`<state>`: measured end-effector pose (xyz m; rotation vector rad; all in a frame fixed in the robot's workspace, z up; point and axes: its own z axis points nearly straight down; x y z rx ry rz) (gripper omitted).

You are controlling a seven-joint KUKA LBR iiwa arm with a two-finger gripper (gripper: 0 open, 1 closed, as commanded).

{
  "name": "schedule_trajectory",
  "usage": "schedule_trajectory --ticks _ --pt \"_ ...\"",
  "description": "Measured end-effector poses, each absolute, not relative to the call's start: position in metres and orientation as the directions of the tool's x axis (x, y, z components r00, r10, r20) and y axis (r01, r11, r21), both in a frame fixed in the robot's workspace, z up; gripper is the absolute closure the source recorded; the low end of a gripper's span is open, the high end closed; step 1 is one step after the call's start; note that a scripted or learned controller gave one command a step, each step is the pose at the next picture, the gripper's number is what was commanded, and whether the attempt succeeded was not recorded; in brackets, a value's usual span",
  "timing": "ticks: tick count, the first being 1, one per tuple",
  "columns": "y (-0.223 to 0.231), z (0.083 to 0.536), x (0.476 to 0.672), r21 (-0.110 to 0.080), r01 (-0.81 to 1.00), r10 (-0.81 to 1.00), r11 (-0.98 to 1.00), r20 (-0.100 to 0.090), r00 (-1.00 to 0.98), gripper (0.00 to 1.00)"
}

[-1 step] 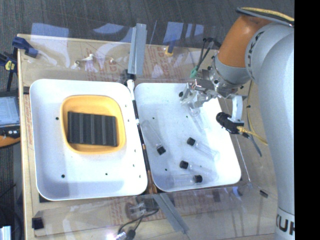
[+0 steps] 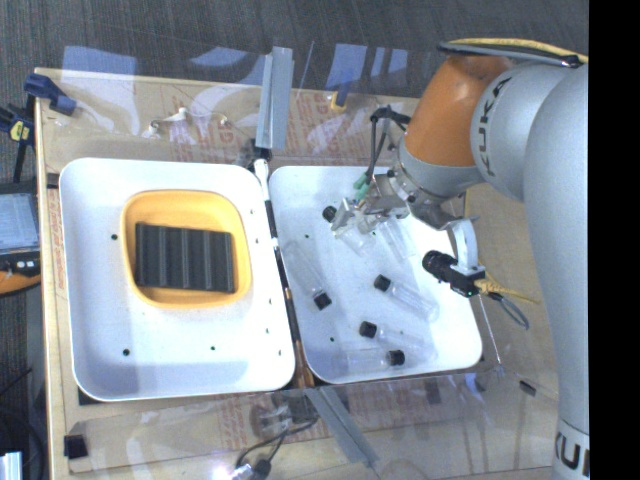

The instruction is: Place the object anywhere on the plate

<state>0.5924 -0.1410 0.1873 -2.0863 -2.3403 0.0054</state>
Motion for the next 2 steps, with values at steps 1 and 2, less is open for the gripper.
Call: schedule_trajectory --ticks 1,2 --pt "-0.084 0.211 0.576 -0.005 0.962 0.962 0.275 0.002 -0.275 1.00" --pt "-0.049 0.204 0.590 -0.002 0.860 0.860 0.510 0.001 -0.510 1.00"
